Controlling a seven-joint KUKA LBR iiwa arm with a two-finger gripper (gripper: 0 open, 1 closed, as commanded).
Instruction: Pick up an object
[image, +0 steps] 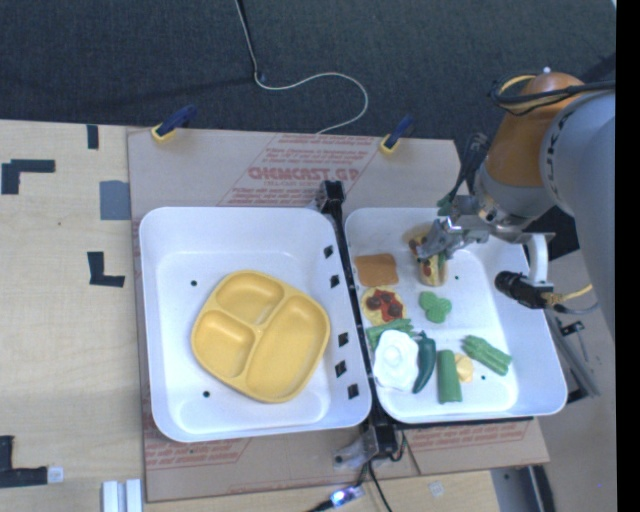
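**Arm low over the far end of the right bin, pincer at a small toy food piece**

The bench (60, 300) carries a brown cardboard sheet (290, 165), clamped at its far edge, and on it two shallow white bins side by side. The left bin (170, 240) holds a yellow divided plate (262, 334), lying flat near its middle. The grey arm (585, 150), with its orange band (530, 120) above the wrist, reaches in from the right and bends down over the right bin (530, 390).

Its pincer (436, 243) sits low over the far part of that bin, right at a small yellow-and-red food piece (430, 262); how far it is open, and whether the piece is between the tips, I cannot tell, since the wrist parts blur together there.

The rest of the toy food lies spread over the right bin: a white fried egg (394, 358) near the front-left, a dark green pepper (425, 362) touching it, a green cucumber (447, 377) just beside that, a green pod (487, 354) to the right, a tan toast slice (376, 269), a red-and-yellow pizza piece (383, 303), and a small green leaf piece (435, 306).
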